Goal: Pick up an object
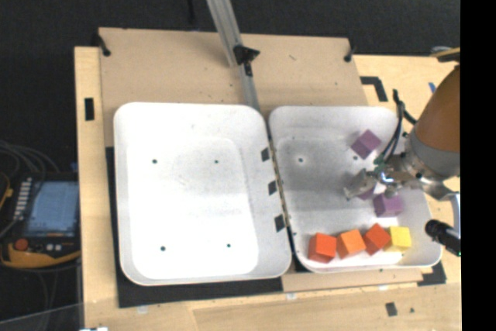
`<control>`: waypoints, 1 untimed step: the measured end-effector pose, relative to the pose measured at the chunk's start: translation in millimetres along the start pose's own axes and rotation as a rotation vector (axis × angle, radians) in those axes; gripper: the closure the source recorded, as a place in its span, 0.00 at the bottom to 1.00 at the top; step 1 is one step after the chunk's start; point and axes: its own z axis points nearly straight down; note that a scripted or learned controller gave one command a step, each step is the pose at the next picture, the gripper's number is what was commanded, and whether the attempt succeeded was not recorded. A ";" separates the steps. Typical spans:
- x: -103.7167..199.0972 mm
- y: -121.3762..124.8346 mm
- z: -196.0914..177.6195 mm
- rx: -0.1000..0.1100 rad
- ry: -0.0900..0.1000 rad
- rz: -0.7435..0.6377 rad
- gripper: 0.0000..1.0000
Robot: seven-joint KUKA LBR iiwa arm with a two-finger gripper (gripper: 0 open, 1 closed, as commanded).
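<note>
A purple block (388, 204) lies in the right bin (310, 136), just below and touching the gripper (363, 186), whose finger state cannot be told from this view. A second purple block (366, 143) sits just above the gripper, apart from it. Along the bin's near wall stand three orange blocks (350, 242) and a yellow block (401, 236).

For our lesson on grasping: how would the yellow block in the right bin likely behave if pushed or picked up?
The yellow block looks flat-sided, so it should slide, not roll. It seems rigid and probably light. It sits against the bin wall beside a red block, so pushing may jam it there.
</note>
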 end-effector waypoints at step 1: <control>0.4 -3.3 42.4 0.000 0.001 0.000 0.00</control>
